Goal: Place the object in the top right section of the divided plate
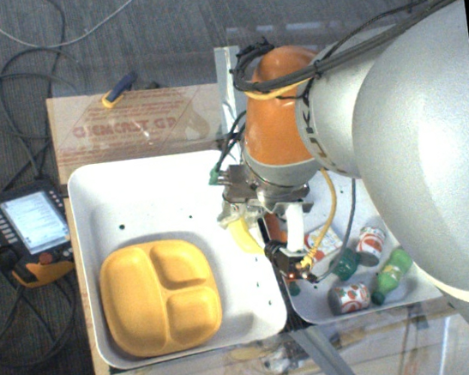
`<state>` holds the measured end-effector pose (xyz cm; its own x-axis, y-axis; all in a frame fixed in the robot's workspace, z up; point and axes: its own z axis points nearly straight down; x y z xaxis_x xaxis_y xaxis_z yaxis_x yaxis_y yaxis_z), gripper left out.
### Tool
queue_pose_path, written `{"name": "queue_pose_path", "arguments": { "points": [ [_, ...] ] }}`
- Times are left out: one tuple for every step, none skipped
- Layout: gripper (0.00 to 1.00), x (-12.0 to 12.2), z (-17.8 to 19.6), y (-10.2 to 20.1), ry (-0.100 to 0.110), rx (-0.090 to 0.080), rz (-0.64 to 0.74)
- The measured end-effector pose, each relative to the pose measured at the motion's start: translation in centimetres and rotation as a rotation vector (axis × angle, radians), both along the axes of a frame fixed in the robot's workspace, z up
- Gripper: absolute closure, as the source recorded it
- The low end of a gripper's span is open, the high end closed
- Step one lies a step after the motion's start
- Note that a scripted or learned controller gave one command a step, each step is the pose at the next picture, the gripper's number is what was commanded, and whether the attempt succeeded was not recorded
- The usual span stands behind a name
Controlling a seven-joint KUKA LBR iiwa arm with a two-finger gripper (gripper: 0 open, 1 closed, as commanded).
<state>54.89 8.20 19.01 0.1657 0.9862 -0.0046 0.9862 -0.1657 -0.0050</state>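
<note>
The yellow divided plate (pixel 159 297) lies in the lower left of the left bin (pixel 131 188); its top right section (pixel 183 265) holds nothing. My gripper (pixel 255 221) hangs over the seam between the two bins, to the right of the plate. A pale yellow, banana-like object (pixel 242 231) sticks out from between its fingers, over the left bin's right wall. The orange wrist band (pixel 281 115) and the grey arm cover much of the gripper from above.
The right bin (pixel 321 313) holds red-and-white cans (pixel 350 298), a second can (pixel 370 243) and green bottles (pixel 391 274). A pendant (pixel 23 225) lies left of the bench, and a cardboard sheet (pixel 136 131) sits behind the left bin.
</note>
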Motion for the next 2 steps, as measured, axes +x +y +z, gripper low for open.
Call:
{"name": "queue_pose_path", "arguments": {
  "points": [
    [1.0,-2.9,0.7,5.0,0.001,0.002,0.18],
    [1.0,-6.6,0.1,4.7,0.003,0.003,0.06]
  ]
}}
